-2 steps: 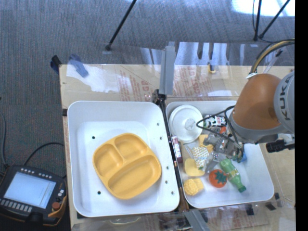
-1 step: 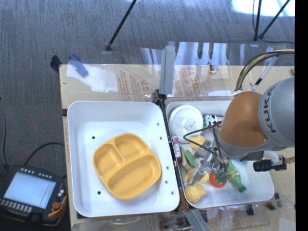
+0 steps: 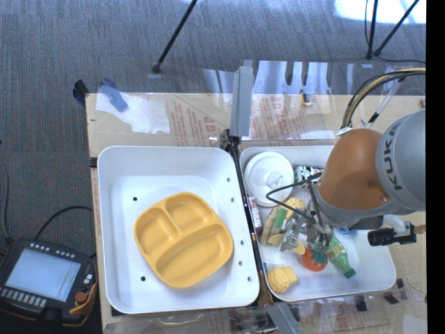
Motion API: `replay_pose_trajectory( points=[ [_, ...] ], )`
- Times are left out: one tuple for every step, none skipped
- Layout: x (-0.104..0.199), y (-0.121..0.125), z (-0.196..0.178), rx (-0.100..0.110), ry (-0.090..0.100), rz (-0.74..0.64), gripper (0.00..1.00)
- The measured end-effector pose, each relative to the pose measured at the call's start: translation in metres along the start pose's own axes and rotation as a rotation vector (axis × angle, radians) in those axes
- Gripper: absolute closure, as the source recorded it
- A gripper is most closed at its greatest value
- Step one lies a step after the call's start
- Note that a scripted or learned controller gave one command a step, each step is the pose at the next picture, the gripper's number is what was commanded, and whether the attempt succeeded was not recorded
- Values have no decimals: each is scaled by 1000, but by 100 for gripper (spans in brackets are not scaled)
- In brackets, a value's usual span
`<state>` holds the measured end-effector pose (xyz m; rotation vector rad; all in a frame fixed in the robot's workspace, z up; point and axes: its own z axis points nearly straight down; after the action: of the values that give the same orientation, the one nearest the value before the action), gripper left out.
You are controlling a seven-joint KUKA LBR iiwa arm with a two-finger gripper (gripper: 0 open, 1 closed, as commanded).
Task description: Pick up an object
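Just beneath the tool (image 3: 306,234), whose state I could not tell, lay the carrot toy (image 3: 315,257), the corn cob (image 3: 282,279) farther off toward the bin's (image 3: 386,273) near edge.

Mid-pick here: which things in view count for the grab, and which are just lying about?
For the job:
gripper, down in the right bin
green bottle
red-orange toy
corn piece
white round lid

Lying about:
yellow divided plate in the left bin
teach pendant on the floor
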<state>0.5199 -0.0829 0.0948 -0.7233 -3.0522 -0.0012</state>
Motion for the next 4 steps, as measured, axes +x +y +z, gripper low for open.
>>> replay_pose_trajectory(
  points=[
    [4, 70, -95, -4, -10, -110, 100],
    [-62, 68, -184, -4, -14, -140, 100],
    [-26, -23, -22, -3, -11, -175, 100],
    [-23, -24, -18, -1, -3, -175, 0]
  ],
)
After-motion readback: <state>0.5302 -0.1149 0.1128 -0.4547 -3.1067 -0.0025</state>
